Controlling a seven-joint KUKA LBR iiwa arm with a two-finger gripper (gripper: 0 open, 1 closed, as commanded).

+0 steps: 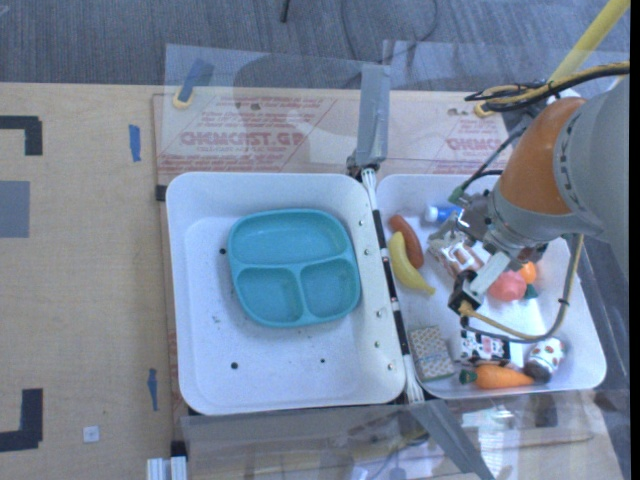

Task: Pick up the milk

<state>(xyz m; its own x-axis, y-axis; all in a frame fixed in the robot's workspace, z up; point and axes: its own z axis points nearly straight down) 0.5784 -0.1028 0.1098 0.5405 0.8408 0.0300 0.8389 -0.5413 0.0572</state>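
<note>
The milk (486, 347), a small carton with black-and-white cow patches, lies near the front of the right bin (590, 368), between a carrot (501, 376) and the yellow cable. My gripper (455, 251) is low in the middle of that bin, behind and left of the milk and well apart from it. It hangs over a small orange-and-white item (463, 259) that the wrist partly hides. No object shows clearly in its grasp.
Around the gripper lie a banana (409, 266), a sausage (406, 236), a small blue-and-white bottle (438, 212) and a pink-red fruit (508, 286). A speckled ball (546, 356) and a waffle square (431, 352) lie by the milk. The left bin (200, 368) holds a teal divided plate (294, 267).
</note>
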